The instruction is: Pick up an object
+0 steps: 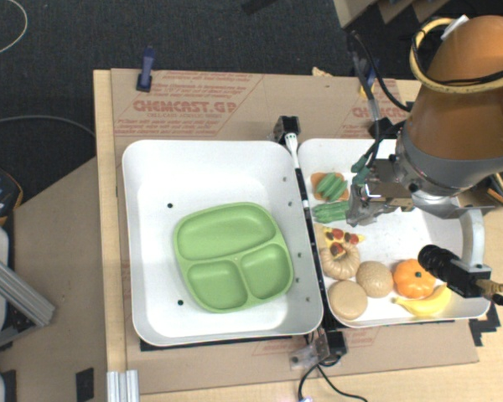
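Observation:
My gripper hangs low over the left part of the right bin, under the grey and orange arm. Its tip is right beside a green pea pod and just right of an orange and green vegetable. Below it lie a pizza slice, a tan pretzel-like bread, a round bun and a pale disc. An orange and a banana sit at the bin's front right. I see nothing held in the gripper.
The left bin holds a green divided plate. A black divider strip runs between the two bins. Cardboard lies under both bins.

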Action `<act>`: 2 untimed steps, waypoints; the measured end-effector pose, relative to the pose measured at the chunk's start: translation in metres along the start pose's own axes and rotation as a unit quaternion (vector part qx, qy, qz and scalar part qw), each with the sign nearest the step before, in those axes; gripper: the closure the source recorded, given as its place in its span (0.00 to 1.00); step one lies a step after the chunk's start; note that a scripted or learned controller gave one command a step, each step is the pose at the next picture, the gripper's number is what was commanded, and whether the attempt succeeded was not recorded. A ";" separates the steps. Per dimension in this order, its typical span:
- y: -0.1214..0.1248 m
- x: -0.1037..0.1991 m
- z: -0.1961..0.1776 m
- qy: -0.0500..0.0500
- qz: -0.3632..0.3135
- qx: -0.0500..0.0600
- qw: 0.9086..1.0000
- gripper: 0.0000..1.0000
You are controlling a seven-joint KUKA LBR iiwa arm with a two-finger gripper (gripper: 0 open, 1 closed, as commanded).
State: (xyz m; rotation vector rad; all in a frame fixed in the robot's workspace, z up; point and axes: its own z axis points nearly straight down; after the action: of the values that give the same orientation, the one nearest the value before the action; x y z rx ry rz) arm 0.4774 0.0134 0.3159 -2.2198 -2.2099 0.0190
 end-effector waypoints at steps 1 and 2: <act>0.000 0.123 0.046 0.002 -0.009 -0.003 1.000 1.00; 0.002 0.072 -0.050 0.002 0.000 -0.014 1.000 1.00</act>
State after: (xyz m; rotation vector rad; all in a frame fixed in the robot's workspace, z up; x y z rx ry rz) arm 0.4807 0.0854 0.3652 -2.2319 -2.2215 -0.0146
